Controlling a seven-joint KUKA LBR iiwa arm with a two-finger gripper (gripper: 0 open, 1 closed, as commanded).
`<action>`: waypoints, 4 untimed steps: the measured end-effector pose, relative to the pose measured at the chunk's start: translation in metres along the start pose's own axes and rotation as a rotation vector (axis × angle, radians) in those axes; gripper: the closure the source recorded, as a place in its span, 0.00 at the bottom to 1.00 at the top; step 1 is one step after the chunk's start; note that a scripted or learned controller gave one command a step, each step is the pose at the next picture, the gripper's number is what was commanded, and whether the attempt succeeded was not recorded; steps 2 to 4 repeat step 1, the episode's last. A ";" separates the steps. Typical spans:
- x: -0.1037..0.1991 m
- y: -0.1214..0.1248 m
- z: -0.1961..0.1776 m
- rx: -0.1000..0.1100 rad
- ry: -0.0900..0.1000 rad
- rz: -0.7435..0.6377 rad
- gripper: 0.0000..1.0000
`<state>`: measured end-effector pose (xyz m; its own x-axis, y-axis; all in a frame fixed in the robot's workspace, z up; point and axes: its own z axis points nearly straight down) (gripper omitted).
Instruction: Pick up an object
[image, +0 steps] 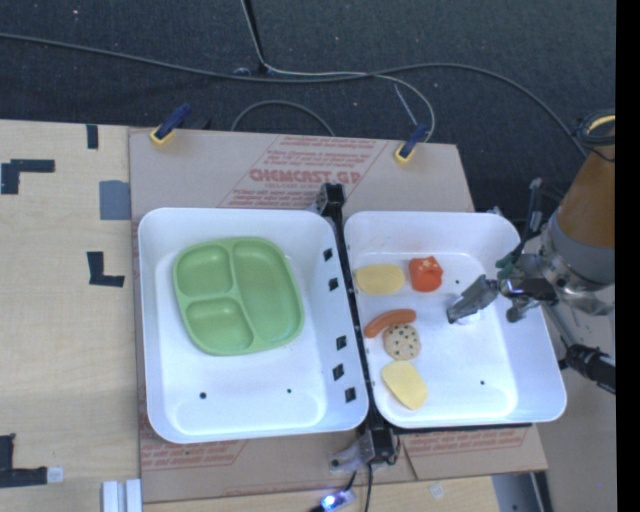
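Grey gripper hangs with its fingers spread, holding nothing, over the right bin. Well left of it lie a tomato, sausage, cookie and two yellow pieces.

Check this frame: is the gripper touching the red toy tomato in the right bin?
Apart. The camera view shows bare white bin floor between the gripper and the red tomato, which lies up and to its left.

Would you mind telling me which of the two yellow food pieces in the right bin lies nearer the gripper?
The upper yellow piece, beside the red tomato, lies nearer the gripper; the lower one sits below the cookie.
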<state>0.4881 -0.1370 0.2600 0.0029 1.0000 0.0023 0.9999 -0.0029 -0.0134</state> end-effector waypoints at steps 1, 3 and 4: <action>0.001 0.002 -0.006 -0.012 -0.002 -0.004 0.00; 0.001 0.002 -0.006 -0.012 -0.002 -0.004 0.00; 0.001 0.002 -0.006 -0.012 -0.002 -0.004 0.00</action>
